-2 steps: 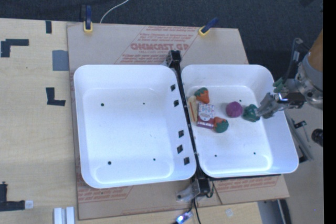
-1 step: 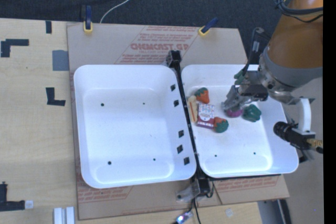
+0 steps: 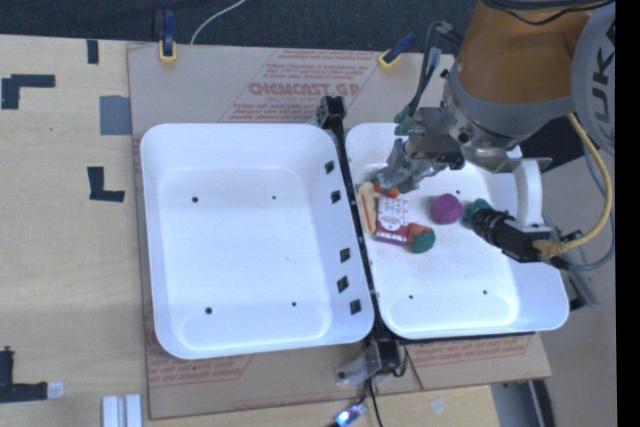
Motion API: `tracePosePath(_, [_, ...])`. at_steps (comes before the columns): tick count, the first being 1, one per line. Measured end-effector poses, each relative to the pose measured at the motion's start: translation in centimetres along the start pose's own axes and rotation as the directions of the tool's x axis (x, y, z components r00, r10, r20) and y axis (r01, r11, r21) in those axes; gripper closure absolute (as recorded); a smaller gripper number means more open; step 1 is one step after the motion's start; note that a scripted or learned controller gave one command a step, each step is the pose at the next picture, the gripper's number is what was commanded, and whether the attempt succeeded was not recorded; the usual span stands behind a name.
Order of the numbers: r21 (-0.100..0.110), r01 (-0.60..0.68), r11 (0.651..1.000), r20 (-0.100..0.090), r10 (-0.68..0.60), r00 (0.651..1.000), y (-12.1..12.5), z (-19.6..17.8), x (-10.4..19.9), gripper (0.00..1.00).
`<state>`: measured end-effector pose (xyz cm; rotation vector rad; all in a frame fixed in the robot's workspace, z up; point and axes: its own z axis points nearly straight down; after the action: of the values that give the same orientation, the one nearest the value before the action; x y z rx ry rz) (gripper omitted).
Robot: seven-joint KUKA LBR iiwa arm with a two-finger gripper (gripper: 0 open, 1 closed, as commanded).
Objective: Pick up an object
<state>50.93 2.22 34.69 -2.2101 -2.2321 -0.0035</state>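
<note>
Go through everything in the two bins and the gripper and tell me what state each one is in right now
Gripper: low over the right bin, at the pile.
Red and white packet: lying flat.
Purple ball: resting apart from the packet.
Green piece: touching the packet's corner.
Right bin: holds all items.
Left bin: sits beside it.

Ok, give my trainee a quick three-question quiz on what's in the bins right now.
1. True or false: the purple ball lies in the right bin.
2. Which bin is the gripper over? A) left bin B) right bin C) neither
3. Fill in: the small box lies near the right bin's ____ wall, beside the divider.

Key: 1 true. 2 B. 3 left.
</note>
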Motion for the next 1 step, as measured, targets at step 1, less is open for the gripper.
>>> tracePosePath(1, [0.000,-0.006,1.000,0.002,0.006,1.000,3.47,-1.03,2.67,1.00])
